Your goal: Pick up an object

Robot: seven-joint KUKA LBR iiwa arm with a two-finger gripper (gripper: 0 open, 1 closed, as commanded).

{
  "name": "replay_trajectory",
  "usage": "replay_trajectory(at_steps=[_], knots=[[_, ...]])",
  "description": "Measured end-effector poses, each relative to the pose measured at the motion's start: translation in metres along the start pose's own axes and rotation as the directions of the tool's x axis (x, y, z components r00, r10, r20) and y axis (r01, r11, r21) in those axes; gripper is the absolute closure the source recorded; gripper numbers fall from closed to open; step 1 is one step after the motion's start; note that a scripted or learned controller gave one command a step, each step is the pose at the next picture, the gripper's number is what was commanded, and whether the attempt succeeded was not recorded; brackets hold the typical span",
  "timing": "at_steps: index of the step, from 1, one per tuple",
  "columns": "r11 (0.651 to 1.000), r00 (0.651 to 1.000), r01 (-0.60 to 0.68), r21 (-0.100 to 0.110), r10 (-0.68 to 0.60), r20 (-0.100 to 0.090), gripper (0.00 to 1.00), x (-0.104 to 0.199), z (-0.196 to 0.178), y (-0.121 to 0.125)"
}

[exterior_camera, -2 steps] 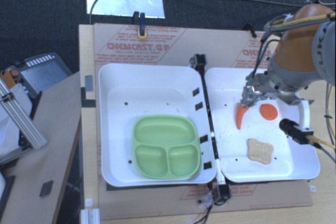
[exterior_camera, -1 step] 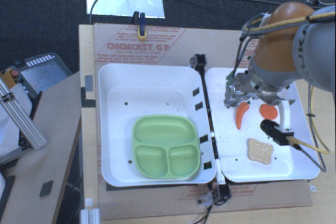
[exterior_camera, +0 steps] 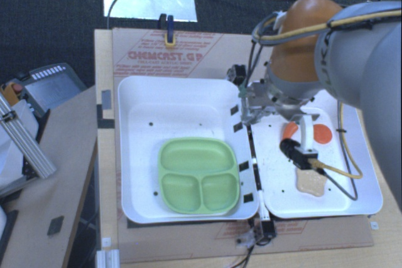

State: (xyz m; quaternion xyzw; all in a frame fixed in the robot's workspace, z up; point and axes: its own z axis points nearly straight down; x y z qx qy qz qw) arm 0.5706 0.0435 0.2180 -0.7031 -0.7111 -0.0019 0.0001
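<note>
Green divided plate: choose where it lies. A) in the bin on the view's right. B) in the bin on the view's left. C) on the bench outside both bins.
B: the green divided plate sits inside the view's left bin, near its front wall, while the right bin holds a tan piece.

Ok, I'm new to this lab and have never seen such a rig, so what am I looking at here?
This is one picture from a camera fixed above a bench, looking down at a slant. The big grey and orange shape is a robot arm reaching in from the right. Its gripper hangs near the inner edge of the right bin. That bin holds a small orange piece, a red-orange disc and a flat tan piece. The left bin holds a green divided plate. I cannot tell whether the gripper holds anything.
</note>
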Motion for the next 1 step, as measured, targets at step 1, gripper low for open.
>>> replay_trajectory(at_steps=[1], knots=[[1.000,1.000,-0.002,-0.001,0.002,0.001,1.00,0.0505,-0.0069,0.0141]])
